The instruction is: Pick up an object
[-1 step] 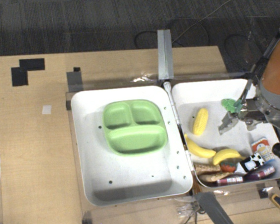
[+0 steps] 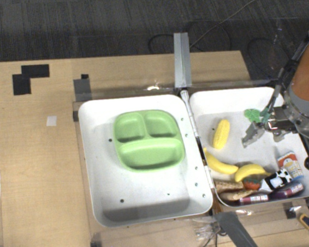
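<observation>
The claw (image 2: 252, 136) hangs spread and bare in the right bin (image 2: 234, 98), ready to take the corn (image 2: 221, 133) near its middle

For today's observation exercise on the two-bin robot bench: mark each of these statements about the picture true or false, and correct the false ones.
1. The green divided plate lies in the left bin. True.
2. The corn cob sits on the green divided plate. False: it lies on the floor of the right bin, apart from the plate.
3. The gripper hovers over the right bin, to the right of the corn cob. True.
4. The bananas lie in the left bin. False: they lie in the right bin, near its front, among other small items.
5. The green divided plate has four compartments. False: three show, two small at the back and one wide at the front.
</observation>
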You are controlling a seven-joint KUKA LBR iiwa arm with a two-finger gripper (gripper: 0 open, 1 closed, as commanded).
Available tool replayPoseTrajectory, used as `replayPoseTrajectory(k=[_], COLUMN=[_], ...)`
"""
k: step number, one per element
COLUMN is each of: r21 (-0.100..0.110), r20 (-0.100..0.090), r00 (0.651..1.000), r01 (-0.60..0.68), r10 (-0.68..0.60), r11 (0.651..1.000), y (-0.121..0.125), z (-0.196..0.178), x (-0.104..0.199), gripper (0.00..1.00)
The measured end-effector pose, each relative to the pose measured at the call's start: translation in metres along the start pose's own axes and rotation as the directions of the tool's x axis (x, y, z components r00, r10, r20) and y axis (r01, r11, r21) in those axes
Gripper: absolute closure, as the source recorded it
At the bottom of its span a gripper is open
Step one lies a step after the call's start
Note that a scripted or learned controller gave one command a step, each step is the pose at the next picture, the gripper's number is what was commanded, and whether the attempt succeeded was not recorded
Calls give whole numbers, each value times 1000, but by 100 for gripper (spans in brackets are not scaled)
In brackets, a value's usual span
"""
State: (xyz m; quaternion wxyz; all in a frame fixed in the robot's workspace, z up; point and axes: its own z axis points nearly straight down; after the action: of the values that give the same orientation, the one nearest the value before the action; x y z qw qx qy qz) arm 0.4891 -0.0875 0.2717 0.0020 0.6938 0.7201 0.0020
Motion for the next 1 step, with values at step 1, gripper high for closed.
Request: replayPoseTrajectory(k=[1], r21=[6], r20=[-1], r00=[999], r01=[45], r10=[-45], r11=[999], y=[60], z=[79], x=[35], gripper=[0])
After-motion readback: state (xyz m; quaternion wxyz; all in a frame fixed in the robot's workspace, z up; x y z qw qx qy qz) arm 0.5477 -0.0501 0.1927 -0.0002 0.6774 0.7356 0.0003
